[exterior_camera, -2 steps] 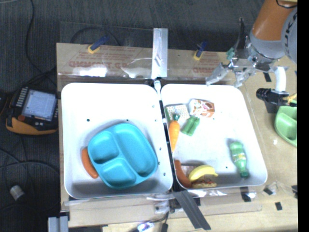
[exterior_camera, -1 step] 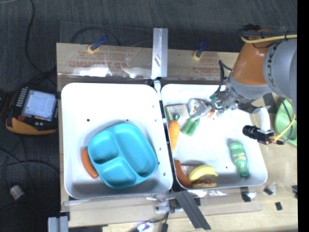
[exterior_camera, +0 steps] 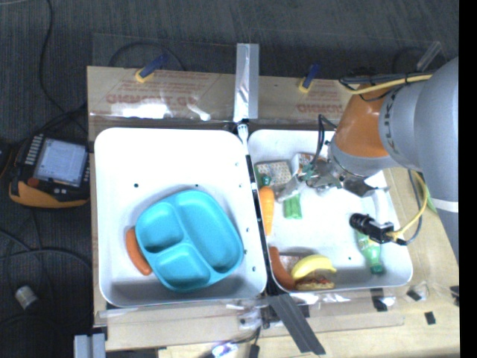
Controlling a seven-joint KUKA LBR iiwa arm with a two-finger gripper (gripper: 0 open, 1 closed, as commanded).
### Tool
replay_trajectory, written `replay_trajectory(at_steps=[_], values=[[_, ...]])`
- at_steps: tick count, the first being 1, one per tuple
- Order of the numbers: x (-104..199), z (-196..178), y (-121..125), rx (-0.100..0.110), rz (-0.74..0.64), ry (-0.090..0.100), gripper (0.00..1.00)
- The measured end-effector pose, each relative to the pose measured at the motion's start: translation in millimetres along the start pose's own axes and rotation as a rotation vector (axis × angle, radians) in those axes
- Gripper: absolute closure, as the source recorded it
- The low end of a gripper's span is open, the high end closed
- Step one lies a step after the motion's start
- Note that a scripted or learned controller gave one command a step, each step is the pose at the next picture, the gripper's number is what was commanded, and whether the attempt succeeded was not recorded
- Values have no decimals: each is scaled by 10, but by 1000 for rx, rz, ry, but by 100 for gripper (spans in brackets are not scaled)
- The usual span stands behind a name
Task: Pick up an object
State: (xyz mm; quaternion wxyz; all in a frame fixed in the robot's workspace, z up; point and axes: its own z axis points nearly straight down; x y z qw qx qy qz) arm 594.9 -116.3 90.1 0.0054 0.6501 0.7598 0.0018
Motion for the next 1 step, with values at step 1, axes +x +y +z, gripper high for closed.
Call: replay_trajectory(at_steps=[1], values=[[18, -108, 22, -4, 0, 4, 100]])
